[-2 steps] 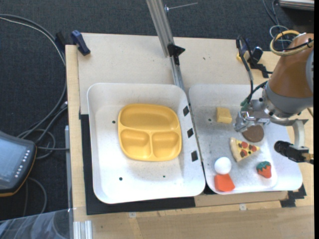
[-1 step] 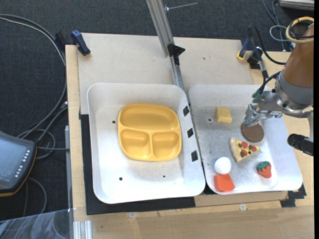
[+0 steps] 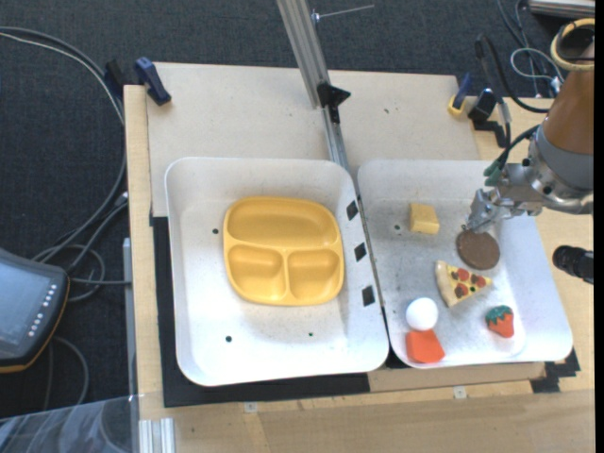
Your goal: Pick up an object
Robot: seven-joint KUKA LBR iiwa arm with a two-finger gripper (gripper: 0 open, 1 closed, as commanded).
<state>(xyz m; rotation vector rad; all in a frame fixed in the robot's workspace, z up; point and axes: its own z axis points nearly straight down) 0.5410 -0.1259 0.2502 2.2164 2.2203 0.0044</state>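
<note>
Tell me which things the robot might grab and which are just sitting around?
Might grab, all in the right bin: brown disc under the gripper, yellow block, pizza slice, white ball, orange piece, strawberry.

Just sitting: yellow tray, left bin, blue clamps.
</note>
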